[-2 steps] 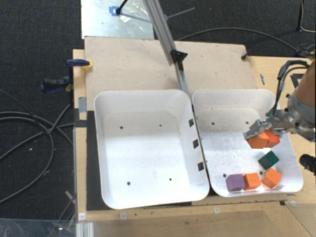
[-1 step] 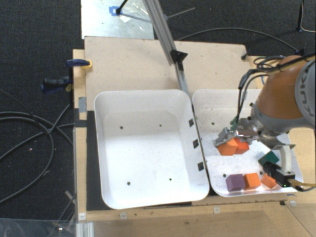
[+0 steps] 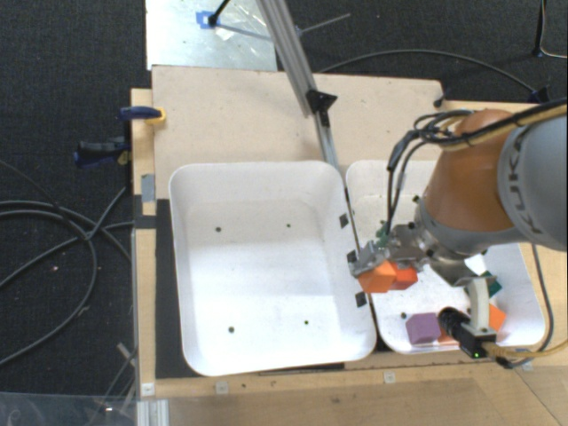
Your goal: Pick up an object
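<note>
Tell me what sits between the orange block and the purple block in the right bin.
In the camera view, bare white floor of the right bin separates the orange block from the purple block; one small dark dot marks that stretch.

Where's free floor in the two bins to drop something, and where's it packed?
Free: the whole floor of the left bin, between its four walls. Crowded: the right bin, where the arm overhangs most of it. The orange block sits by the gripper near the shared wall, the purple block toward the front.
</note>
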`<state>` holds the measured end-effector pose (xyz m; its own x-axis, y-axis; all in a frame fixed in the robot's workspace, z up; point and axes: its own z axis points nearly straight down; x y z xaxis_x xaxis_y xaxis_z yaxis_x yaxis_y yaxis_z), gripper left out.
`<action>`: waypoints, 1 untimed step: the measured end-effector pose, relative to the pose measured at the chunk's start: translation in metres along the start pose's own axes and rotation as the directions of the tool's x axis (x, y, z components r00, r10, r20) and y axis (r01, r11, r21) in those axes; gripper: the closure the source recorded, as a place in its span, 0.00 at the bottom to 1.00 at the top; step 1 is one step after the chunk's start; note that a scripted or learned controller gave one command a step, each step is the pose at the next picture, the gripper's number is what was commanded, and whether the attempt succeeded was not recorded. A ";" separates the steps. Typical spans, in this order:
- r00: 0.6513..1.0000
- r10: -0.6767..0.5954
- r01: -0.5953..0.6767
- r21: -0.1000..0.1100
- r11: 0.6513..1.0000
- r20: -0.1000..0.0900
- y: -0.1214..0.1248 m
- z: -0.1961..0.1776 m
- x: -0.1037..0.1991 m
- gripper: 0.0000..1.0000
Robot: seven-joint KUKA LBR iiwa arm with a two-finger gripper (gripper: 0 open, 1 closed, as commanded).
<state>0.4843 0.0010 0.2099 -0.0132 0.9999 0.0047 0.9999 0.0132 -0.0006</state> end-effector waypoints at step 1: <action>1.000 -0.001 0.001 0.000 1.000 0.001 0.019 0.022 0.084 1.00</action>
